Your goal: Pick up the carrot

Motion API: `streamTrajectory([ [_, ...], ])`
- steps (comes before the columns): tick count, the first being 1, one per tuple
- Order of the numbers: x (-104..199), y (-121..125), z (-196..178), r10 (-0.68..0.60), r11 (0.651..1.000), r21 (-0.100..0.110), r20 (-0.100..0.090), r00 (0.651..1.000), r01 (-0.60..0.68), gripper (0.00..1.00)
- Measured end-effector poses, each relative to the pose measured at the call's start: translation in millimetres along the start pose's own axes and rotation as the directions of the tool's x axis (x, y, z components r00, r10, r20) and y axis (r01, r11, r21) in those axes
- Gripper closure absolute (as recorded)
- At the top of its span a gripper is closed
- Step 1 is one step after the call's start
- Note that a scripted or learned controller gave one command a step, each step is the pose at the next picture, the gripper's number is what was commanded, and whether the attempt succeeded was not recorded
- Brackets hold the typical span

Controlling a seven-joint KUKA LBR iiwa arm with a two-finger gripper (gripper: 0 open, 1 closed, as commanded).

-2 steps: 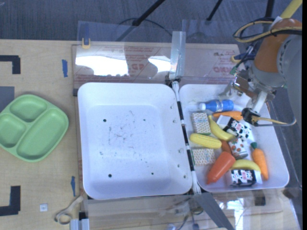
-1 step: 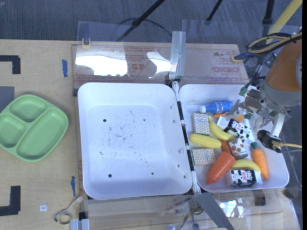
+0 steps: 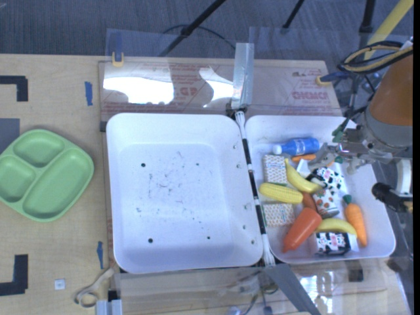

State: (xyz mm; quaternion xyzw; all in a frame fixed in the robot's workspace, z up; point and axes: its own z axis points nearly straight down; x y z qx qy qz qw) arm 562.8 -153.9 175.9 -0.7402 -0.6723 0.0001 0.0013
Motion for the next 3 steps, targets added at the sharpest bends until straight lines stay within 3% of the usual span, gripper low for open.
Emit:
streamTrajectory([
  [1, 14.3, -15.2, 5.3, -0.196, 0.981, -0.001, 0.000, 0.981, 0.196, 0.00],
  [2, -53.9, -66.2, 32.6, -0.399, 0.917, -0.001, 0.001, 0.917, 0.399, 0.00],
  [3, -11.7, -81.5, 33.9, -0.422, 0.907, -0.004, 0.004, 0.907, 0.422, 0.00],
])
